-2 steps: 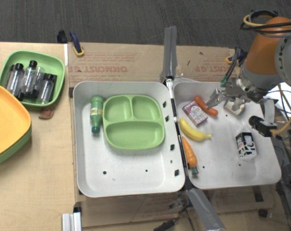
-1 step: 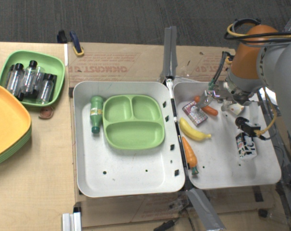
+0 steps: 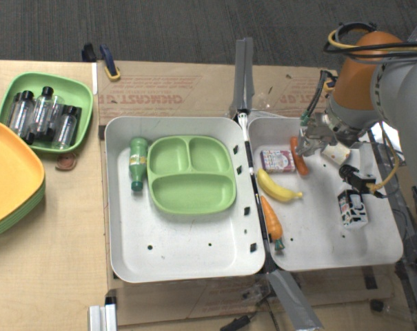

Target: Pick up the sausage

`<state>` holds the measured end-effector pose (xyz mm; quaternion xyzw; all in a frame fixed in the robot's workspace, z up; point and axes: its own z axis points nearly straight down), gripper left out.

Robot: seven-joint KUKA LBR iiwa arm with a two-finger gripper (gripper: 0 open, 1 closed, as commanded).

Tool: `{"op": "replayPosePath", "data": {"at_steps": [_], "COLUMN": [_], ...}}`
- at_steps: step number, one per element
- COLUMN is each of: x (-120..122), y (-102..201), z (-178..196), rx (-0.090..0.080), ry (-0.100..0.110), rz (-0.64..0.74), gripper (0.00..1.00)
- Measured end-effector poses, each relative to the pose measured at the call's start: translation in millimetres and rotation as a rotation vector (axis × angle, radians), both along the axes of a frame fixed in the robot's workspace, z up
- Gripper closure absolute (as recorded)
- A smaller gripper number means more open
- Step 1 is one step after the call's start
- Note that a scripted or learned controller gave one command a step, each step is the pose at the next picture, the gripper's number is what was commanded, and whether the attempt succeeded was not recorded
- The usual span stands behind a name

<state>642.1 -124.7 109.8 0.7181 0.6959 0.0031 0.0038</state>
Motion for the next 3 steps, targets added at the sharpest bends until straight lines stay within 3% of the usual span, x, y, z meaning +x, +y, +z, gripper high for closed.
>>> {"op": "replayPosePath", "data": {"at_steps": [1,2,3], "x": [-9.6,-53.9,-36.3], "y": [18.4,48.5,-0.6], "z": [-7.4,80.9,9.2], "rx": [-0.002,0.001,0.002], "ry": [-0.011,0.012,0.014], "rz": [0.004,-0.139,-0.461], "gripper": [1.00,1.00,1.00]}}
